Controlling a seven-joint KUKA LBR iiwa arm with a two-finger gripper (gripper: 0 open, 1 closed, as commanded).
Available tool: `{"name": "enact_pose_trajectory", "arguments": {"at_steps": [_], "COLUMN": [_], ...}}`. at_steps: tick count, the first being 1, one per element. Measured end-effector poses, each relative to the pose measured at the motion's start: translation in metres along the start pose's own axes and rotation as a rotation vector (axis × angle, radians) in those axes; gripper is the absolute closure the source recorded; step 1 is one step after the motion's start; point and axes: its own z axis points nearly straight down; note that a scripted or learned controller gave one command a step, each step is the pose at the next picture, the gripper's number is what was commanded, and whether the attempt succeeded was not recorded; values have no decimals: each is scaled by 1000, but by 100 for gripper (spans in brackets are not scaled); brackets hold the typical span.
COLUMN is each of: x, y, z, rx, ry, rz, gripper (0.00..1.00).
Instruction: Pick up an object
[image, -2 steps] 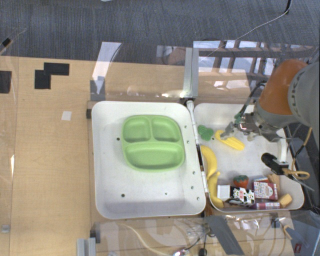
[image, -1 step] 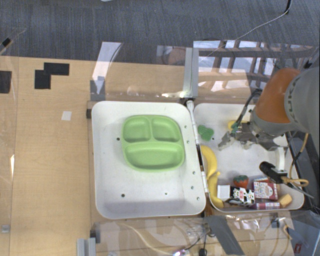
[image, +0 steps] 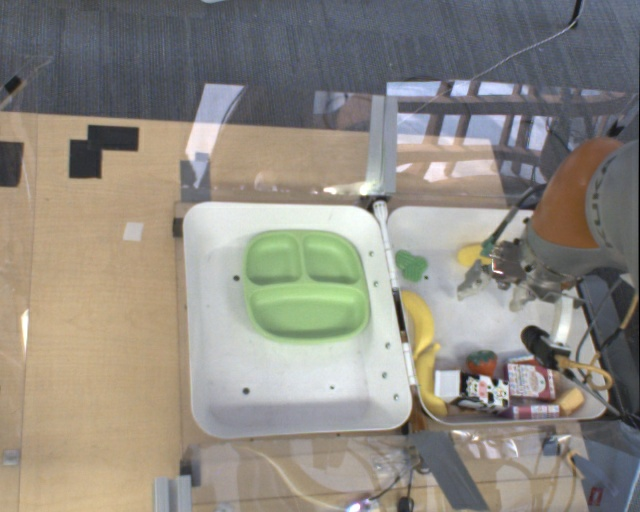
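Single fixed camera above bench, looking down at slant on both white bins (image: 200, 300), mid-distance.

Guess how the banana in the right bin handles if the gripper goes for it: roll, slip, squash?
The banana is long and curved, lying flat against the bin's left wall, so it probably won't roll far. Its smooth skin looks slippery; a pinch off-centre may let it swing. That wall likely leaves little finger room on that side. The gripper hangs further right.

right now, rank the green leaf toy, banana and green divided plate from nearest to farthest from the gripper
Measured from the gripper in the right bin:
1. green leaf toy, by the right bin's left wall
2. banana, lower along that wall
3. green divided plate, in the left bin
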Motion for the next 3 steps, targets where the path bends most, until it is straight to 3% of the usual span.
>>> {"name": "enact_pose_trajectory", "arguments": {"at_steps": [1, 2, 3], "x": [40, 42, -39], "y": [60, 62, 18], "z": [12, -1, -98], "rx": [-3, -8, -2], "ry": [1, 1, -1], "rz": [-32, -42, -355], "gripper": [0, 100, 100]}}
